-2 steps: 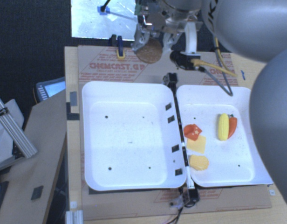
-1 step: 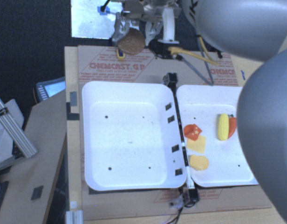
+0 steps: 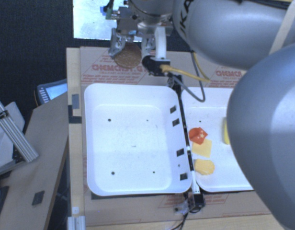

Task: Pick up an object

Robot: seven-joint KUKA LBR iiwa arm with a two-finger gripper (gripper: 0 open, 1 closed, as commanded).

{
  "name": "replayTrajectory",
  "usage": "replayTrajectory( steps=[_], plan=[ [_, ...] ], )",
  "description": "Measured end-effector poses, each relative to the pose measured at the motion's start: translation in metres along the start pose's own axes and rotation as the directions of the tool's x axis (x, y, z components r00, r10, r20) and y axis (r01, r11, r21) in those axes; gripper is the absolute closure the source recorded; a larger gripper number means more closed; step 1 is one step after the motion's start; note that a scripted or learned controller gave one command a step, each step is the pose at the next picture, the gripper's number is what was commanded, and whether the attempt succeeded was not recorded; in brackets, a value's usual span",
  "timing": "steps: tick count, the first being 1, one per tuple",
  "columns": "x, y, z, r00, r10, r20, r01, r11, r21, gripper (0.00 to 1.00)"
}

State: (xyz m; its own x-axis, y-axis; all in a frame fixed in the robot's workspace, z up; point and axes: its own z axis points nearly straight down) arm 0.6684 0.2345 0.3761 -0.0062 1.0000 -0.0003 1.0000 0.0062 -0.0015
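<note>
Rightward bin [image 3: 219, 183]: red piece [image 3: 197, 134], yellow pieces [image 3: 203, 157].

Brown round disc [image 3: 128, 57] held in claw [image 3: 132, 46].

We saw a robotics lab: an industrial arm [image 3: 224, 28] over white bins [image 3: 130, 140] on a cardboard-covered bench [image 3: 138, 71].

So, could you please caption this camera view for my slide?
Gripper holds a brown disc above the bench; red and yellow pieces lie in the right bin.
</note>
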Motion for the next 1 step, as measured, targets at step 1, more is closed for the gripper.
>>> replayTrajectory(
  steps=[1],
  plan=[
    [0.0003, 0.0005, -0.0145, 1.000, -0.004, -0.002, 0.004, 1.000, -0.006, 1.00]
  ],
)
